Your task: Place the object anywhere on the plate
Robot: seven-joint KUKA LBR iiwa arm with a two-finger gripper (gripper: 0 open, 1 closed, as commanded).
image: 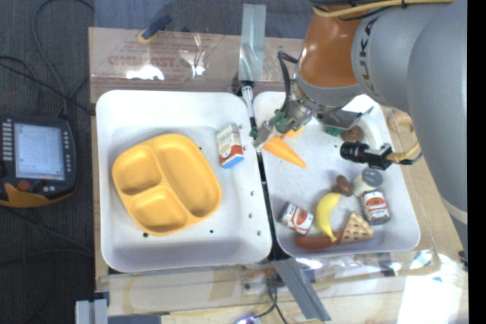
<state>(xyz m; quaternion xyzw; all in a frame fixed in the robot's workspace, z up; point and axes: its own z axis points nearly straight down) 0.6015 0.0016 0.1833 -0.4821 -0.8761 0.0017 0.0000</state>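
i see the gripper [267, 134] clamped on the carrot [285, 151], at 3 o'clock from the yellow plate [165, 182].

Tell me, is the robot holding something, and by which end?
The pincer sits at the orange carrot's blunt end, but a real hold cannot be told.

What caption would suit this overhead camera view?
Gripper low at the orange carrot in the right bin; yellow divided plate waits in the left bin.
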